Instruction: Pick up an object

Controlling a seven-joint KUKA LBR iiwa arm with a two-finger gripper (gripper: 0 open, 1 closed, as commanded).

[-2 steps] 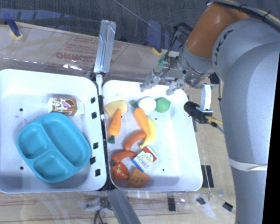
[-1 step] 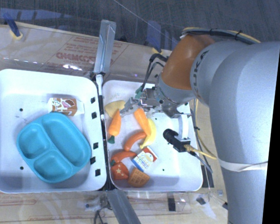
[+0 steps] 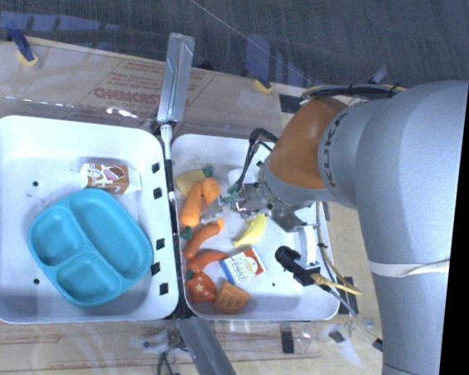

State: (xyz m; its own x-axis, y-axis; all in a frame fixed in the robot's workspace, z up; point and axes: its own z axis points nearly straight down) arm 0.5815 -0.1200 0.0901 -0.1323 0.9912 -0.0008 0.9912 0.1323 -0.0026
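Observation:
The right bin holds a heap of toy foods. A yellow banana lies near its middle, with a small white and orange carton just in front of it. Along the left wall lie a yellow wedge, two orange carrots, a red-orange sausage shape and a red piece beside a brown waffle. My gripper hangs low over the bin, just behind the banana and right of the carrots. Nothing is visibly held in it.
The left bin holds a blue divided plate and a small brown and white carton behind it. A metal bar stands at the divider between the bins. My bulky grey arm covers the right bin's right side.

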